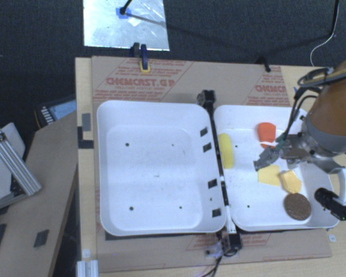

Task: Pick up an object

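My gripper [267, 157] hangs low over the right bin [242, 218], in its middle part. Just below it lies a pale yellow wedge [269, 176], whose upper edge meets the gripper's tip in this view. An orange block [266, 131] sits just above the gripper. A yellow cylinder [226, 150] lies to the left, along the bin's left wall. A small yellow chunk [291, 182] and a brown round disc [297, 206] lie at the lower right. I see nothing held by the gripper.
The left bin [112, 212] stands beside the right one, with a row of black clips [207, 149] along the divider. The grey arm with its orange band [334, 105] covers the right bin's right side. A foil sheet [126, 16] lies behind the bench.
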Controlling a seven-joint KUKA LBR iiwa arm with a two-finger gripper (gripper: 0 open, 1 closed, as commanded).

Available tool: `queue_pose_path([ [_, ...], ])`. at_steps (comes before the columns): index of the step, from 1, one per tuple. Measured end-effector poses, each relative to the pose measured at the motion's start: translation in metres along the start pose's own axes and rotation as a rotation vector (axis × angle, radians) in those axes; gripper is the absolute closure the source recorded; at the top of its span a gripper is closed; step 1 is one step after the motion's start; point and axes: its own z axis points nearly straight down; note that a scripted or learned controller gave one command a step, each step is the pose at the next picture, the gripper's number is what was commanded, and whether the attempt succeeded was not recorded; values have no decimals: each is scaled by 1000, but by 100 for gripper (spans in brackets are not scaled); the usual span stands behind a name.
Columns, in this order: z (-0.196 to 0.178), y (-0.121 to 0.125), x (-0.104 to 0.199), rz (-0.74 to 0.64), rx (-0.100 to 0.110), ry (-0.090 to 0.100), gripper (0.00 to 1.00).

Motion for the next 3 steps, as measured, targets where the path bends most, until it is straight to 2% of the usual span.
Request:
queue_pose_path([
  [1,61,66,41,-6,2,1,0],
  [2,121,116,-2,3,1,-2,0],
  [3,54,43,9,3,3,1,0],
])
